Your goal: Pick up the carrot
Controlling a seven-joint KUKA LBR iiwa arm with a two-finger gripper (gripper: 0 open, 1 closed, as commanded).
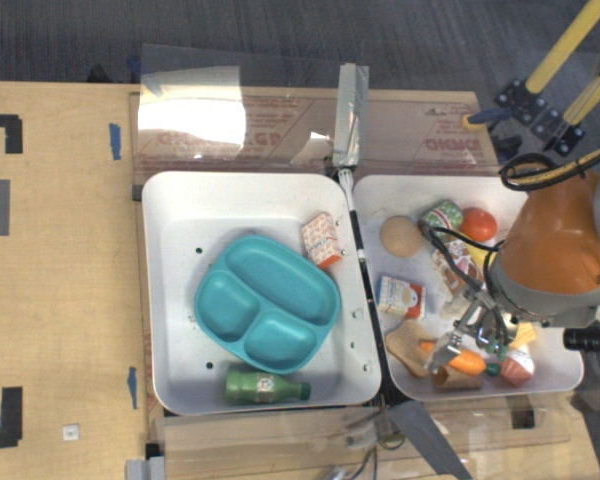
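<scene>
- The carrot is short, orange, lying flat in the right bin.
- My gripper hangs right over it; I cannot tell its grip.

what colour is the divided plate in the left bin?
Teal blue, all over. The plate shows clearly in the camera view, lying in the left bin.

We see 2 shallow white plastic bins, smooth with a soft sheen, on a matt pale wooden bench. The teal 3-compartment plastic tray looks smooth and slightly glossy. The green plastic bottle shines faintly. Behind the bins, a clear glossy plastic sheet throws back glare over printed brown cardboard. The small orange carrot looks like smooth plastic, and the arm's orange band is smooth and satiny.
</scene>
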